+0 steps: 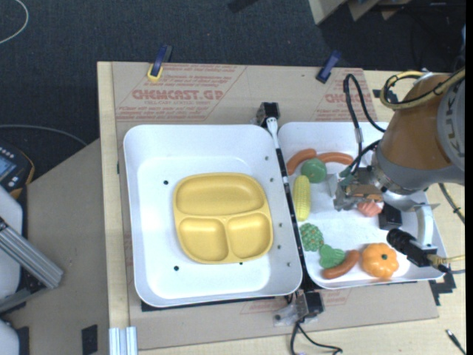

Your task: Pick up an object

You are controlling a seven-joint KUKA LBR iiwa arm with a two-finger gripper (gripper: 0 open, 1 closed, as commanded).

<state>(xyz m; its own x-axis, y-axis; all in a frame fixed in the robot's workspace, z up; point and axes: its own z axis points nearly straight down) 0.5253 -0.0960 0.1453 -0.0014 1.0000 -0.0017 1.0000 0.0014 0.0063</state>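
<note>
Camera view shows the tool [353, 193] low in the right bin [414, 276], just beside a small reddish piece [369, 208] and right of the broccoli [313, 170]. Its state I cannot tell; the wrist covers it. Pickable toys lie around it: corn [301, 197], two sausages [319, 157] near the back wall, a pumpkin [380, 260] at the front. The left bin [140, 198] holds a yellow tray [222, 217]. A good grasp here probably means centring over one toy, the reddish piece being nearest, and closing squarely without nudging the broccoli. The reddish piece is half hidden by the arm [421, 135], so its shape is unclear.
</note>
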